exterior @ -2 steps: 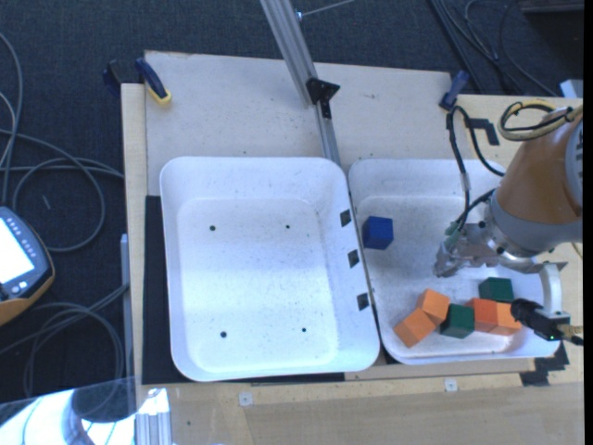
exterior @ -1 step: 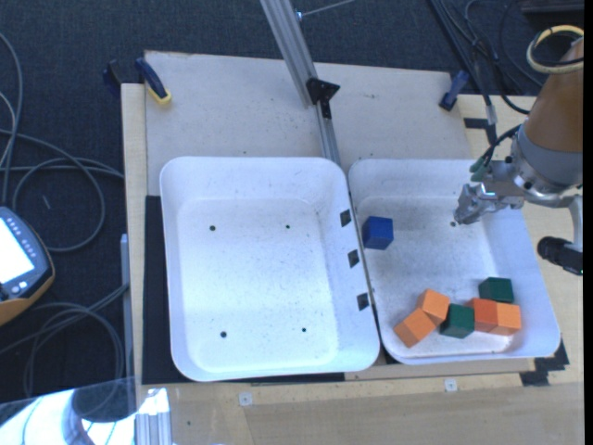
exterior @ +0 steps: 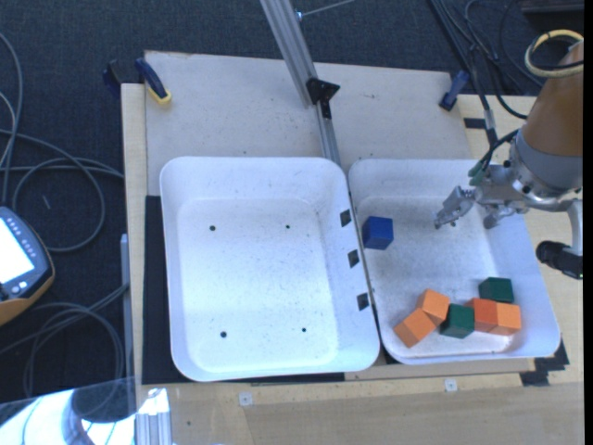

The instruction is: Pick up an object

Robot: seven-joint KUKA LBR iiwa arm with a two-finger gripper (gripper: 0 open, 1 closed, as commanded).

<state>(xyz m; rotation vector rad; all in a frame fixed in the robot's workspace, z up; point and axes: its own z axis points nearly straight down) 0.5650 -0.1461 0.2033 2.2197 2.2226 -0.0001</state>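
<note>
My pincer (exterior: 471, 208) hovers over the right bin (exterior: 408, 176), fingers parted, holding nothing. Blue cube (exterior: 377, 233) lies to its left, apart, slightly nearer.

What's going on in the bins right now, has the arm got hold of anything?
Nothing is held between the fingers. The gripper hangs over the right bin, spread open, with a blue cube lying alone on the floor to its left. Orange and green blocks sit clustered near the front edge of that bin. The left bin sits beside it.
</note>
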